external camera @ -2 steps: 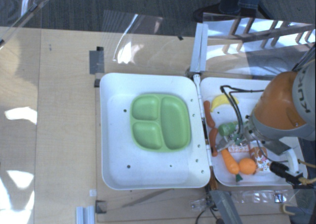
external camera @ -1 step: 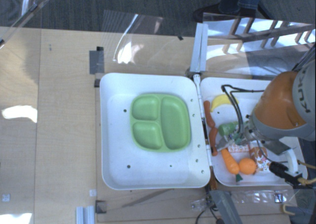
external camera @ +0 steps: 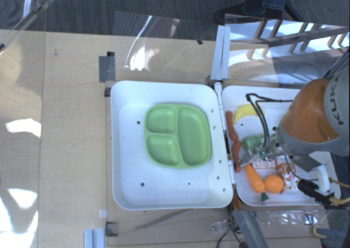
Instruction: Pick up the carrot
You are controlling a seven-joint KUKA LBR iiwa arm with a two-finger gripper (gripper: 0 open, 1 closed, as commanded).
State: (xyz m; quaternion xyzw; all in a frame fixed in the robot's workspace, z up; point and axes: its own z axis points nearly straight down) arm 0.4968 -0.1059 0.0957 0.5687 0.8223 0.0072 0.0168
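The carrot (external camera: 254, 178) is orange with a small green stub at its lower end. It lies at a slant near the front of the right bin (external camera: 284, 94). Its lower end touches a round orange fruit (external camera: 274, 184). My gripper (external camera: 258, 156) hangs just above the carrot's upper end, low over the bin's contents, and nothing shows held in it. The arm's orange band (external camera: 309, 114) and grey wrist cover much of the bin's right half.
A green divided plate (external camera: 179, 134) sits in the left bin (external camera: 126, 148). In the right bin are a yellow piece (external camera: 244, 113), a long red piece (external camera: 234, 138) along the left wall and a green piece (external camera: 252, 143). Black cables (external camera: 262, 115) loop over the bin.
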